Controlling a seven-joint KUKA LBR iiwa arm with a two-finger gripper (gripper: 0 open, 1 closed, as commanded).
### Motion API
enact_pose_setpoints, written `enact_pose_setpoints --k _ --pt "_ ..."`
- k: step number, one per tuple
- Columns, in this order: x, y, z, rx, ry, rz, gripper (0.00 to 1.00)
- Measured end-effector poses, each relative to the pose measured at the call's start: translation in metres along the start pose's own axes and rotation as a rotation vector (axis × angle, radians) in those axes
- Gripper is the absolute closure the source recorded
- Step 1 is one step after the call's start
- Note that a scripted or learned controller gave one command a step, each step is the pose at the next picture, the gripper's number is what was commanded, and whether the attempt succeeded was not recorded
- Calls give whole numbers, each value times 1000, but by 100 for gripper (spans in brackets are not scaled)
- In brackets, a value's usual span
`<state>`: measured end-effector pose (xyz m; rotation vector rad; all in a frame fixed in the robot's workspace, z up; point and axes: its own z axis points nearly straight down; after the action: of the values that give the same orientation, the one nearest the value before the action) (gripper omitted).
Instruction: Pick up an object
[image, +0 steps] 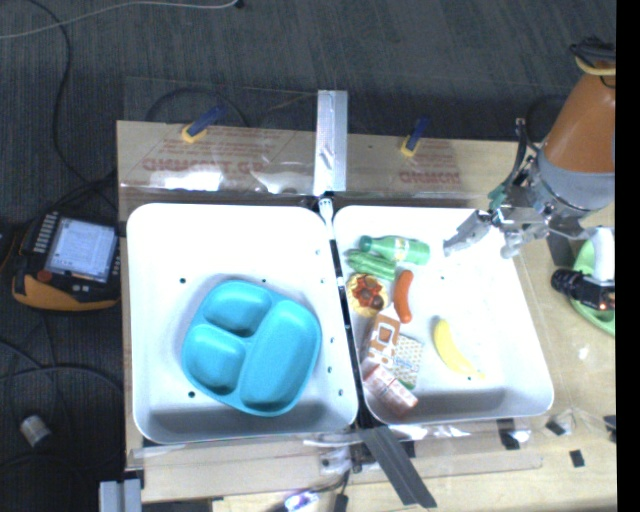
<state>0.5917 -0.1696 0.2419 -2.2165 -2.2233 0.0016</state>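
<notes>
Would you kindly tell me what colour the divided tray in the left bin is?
The divided tray is turquoise blue, seen best in the camera view.

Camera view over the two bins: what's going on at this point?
The arm's gripper hangs over the upper right part of the right bin, with nothing between its fingers. The pickable things lie toward that bin's left side: a green bottle, an orange sausage-shaped piece, a yellow banana and some small printed packets. The left bin holds a blue divided tray. Nothing has been picked up yet.

A blue divided plate (252, 347), a yellow banana (454, 347), a green bottle (394, 248), an orange-red sausage (404, 295).
</notes>
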Motion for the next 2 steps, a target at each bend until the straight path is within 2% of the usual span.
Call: enact_pose_setpoints --k 1,2 --pt "4 -15 71 -1 0 -298 0" --pt "-2 -69 147 -1 0 -316 0"
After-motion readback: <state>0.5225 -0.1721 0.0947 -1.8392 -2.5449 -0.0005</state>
